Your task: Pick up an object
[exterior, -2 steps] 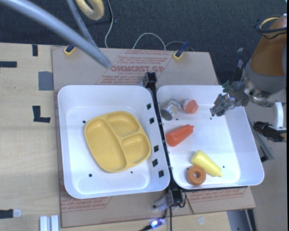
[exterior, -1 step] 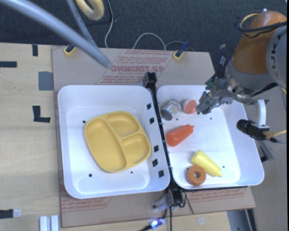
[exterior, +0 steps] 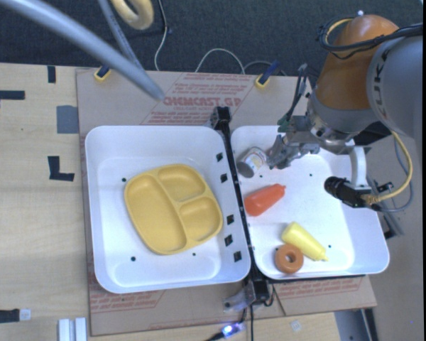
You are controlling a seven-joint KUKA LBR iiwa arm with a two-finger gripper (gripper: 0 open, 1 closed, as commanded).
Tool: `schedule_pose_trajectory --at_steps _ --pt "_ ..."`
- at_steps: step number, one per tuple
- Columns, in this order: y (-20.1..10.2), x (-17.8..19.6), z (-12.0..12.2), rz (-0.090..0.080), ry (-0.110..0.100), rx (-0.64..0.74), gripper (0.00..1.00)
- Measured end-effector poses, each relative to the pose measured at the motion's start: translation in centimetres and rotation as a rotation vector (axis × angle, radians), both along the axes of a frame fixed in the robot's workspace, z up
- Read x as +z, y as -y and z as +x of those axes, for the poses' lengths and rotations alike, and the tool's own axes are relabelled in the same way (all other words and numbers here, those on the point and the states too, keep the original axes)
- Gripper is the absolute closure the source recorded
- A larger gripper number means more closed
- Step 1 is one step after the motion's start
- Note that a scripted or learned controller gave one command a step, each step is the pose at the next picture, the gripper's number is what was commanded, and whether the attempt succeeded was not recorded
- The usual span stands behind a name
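Observation:
My gripper hangs over the upper left of the right bin, just right of a small silver and grey object lying near the divider. An orange carrot-shaped toy lies below the gripper. A yellow wedge-shaped toy and an orange ring like a doughnut rest near the bin's front. The fingers are dark and seen from above, so their spacing is unclear. Nothing is visibly held.
The left bin holds a yellow divided plate. A black divider runs between the bins. A black cable connector hangs off the arm over the right bin's right side.

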State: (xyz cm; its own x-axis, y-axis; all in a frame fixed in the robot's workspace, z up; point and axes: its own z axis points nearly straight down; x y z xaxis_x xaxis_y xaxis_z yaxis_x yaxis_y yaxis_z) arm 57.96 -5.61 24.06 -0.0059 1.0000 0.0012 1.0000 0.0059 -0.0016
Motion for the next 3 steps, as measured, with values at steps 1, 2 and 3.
schedule_pose_trajectory --at_steps 1,2,3 --pt "-5.5 -0.3 0.0 0.0 0.0 0.001 1.0" --pt "-11.3 -1.6 0.6 0.0 -0.001 0.001 1.0" --pt "-15.8 -1.3 1.4 -0.001 0.0 0.0 1.0"
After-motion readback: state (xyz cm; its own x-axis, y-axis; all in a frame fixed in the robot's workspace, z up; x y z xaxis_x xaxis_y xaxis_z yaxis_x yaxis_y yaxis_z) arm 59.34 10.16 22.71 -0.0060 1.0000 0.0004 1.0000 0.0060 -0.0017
